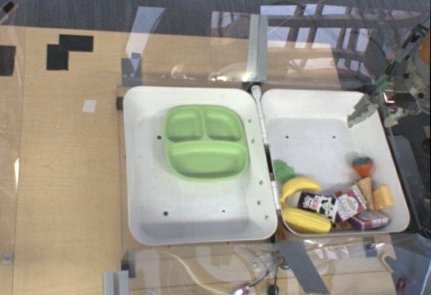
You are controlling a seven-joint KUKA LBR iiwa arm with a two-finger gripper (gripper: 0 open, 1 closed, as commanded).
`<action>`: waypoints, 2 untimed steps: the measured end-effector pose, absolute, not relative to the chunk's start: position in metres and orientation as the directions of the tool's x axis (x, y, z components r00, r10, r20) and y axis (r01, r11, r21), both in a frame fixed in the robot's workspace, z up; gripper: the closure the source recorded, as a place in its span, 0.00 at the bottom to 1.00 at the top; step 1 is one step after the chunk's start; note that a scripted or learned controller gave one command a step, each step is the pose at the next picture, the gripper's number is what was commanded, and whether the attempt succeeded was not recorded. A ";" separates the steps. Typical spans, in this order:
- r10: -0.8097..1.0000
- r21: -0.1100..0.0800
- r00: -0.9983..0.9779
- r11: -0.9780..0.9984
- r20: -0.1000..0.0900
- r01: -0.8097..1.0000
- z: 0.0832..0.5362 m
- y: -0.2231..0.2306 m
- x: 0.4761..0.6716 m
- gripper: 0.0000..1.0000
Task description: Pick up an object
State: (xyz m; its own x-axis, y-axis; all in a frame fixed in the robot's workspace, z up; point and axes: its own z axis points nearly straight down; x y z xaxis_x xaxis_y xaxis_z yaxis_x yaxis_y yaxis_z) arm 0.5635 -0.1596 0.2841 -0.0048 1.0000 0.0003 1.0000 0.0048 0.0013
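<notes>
1. The right bin [330, 132] kept its far half bare, a wide stretch of white floor from the far rim to the toys heaped along its near edge.
2. The gripper [363, 110] hung over the bin's far right corner, well apart from the toys. Whether it was clenched or released could not be told, and nothing was seen in its grasp.
3. A metal divider [261, 132] ran between the two bins, and a clear wall [316, 31] stood along the far side.
4. In the right bin, a small strawberry [363, 166] lay alone near the right wall.
5. Nearer the front, a banana [300, 187] touched a corn cob [306, 220], with a green leafy toy [283, 170] just beside the divider.
6. A black-and-white carton [318, 204] lay against a red-and-white carton [349, 206]; a yellow block [382, 197] and a dark red packet [368, 221] crowded the near right corner.
7. The left bin [145, 172] held a green divided plate [205, 142], lying flat at its middle, with open white floor all round it.
</notes>
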 end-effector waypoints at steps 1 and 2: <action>1.000 0.003 0.017 -0.017 0.000 1.000 0.150 -0.190 0.495 0.00; 0.988 0.013 -0.152 0.152 -0.003 0.988 0.091 -0.163 0.543 0.00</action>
State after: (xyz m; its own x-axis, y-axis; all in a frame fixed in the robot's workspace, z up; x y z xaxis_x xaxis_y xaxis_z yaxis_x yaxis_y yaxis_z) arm 0.5433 -0.1628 0.0907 -0.1519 0.9884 -0.0033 0.9883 0.1520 0.0131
